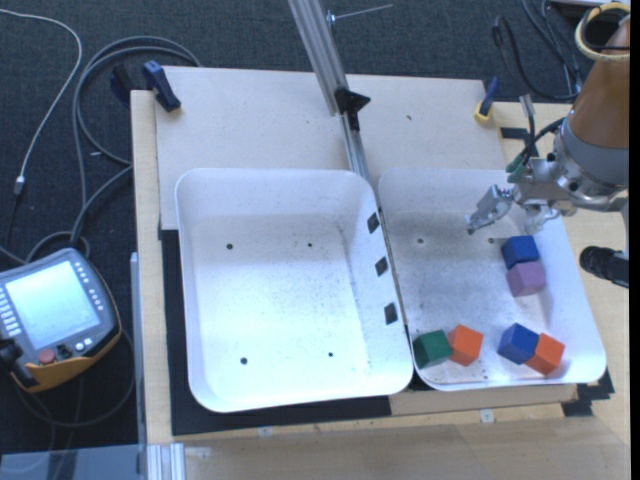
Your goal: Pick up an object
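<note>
In the right bin (440, 268) lie several small blocks. A blue block (521, 250) sits beside a purple block (526, 278) near the bin's right side. Along the front edge are a green block (433, 347), an orange block (465, 343), a second blue block (518, 342) and a second orange block (546, 353). My gripper (502, 222) hangs over the right bin, just behind and to the left of the upper blue block. It is open, and nothing sits between its fingers.
The left bin (200, 268) stands beside the right one, divided from it by a shared rim with black clips (381, 266). A slanted metal rail (320, 43) crosses the back of the bench. A blue clamp (162, 84) sits at the back left corner.
</note>
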You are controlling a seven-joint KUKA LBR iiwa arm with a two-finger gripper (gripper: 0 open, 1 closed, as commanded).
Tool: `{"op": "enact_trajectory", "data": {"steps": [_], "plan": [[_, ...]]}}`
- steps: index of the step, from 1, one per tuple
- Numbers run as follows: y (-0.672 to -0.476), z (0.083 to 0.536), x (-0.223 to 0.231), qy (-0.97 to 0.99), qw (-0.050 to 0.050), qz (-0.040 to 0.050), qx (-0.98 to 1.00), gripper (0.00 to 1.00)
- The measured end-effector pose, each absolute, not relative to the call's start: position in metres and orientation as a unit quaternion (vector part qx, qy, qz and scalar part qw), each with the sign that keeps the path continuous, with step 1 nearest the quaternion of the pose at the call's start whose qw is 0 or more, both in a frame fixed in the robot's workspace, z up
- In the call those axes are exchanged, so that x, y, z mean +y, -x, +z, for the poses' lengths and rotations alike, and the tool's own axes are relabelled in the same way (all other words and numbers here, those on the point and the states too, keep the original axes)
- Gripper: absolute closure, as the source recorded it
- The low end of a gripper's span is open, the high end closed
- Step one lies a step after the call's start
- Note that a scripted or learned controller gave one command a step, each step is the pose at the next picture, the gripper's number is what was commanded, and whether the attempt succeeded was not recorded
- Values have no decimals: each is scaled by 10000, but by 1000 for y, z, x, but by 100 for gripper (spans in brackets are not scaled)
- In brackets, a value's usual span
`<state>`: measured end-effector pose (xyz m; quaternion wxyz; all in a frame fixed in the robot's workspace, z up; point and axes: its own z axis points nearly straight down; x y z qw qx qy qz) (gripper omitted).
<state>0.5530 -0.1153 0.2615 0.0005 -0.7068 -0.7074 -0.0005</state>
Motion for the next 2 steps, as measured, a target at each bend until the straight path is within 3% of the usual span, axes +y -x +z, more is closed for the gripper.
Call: {"op": "enact_trajectory", "data": {"steps": [1,2], "plan": [[-544,233,-207,7097,12,23,-7045,0],[-597,121,-218,7063,-82,-47,-7078,0]]}}
